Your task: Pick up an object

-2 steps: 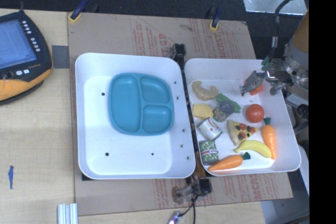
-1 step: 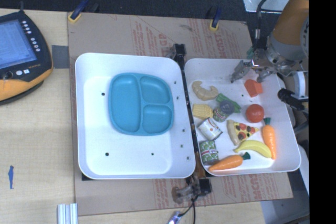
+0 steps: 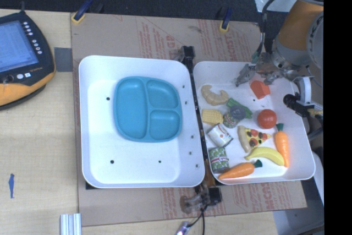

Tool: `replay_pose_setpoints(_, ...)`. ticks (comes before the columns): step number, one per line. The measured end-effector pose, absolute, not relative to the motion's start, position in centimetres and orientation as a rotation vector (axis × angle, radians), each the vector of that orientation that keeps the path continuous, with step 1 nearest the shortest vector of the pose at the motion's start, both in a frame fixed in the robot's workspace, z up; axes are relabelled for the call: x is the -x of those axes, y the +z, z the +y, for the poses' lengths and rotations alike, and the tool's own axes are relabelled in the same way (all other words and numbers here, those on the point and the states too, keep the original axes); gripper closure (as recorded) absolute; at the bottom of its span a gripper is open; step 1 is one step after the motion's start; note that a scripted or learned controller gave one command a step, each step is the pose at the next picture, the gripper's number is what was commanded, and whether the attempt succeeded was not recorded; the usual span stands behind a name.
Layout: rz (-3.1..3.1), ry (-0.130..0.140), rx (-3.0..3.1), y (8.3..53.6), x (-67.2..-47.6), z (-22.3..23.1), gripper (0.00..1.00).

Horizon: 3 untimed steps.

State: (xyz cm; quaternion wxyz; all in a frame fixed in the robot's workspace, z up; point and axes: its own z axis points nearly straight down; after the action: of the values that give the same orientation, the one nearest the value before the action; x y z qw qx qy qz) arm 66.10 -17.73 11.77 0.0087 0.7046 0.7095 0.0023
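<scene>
My gripper (image 3: 257,77) hangs over the back of the right bin (image 3: 300,173), its fingers spread open. Just in front of it lies a red-orange block (image 3: 260,89); no finger touches it that I can see. The bin also holds a tan croissant (image 3: 214,96), a corn cob (image 3: 212,116), a red tomato (image 3: 267,118), a pizza slice (image 3: 252,137), a banana (image 3: 267,155), two carrots (image 3: 281,146) (image 3: 237,171) and small cans (image 3: 220,135).
The left bin (image 3: 96,168) holds a blue divided plate (image 3: 147,107). A control pendant (image 3: 19,58) lies on the bench at far left. Clamps stand between the bins at back (image 3: 188,54) and front (image 3: 198,201).
</scene>
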Motion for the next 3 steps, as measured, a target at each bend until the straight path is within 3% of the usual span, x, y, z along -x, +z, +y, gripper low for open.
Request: replay_pose_setpoints(3, 2.211, 0.016, -2.197, 11.39, -66.32, -17.08, 0.0)
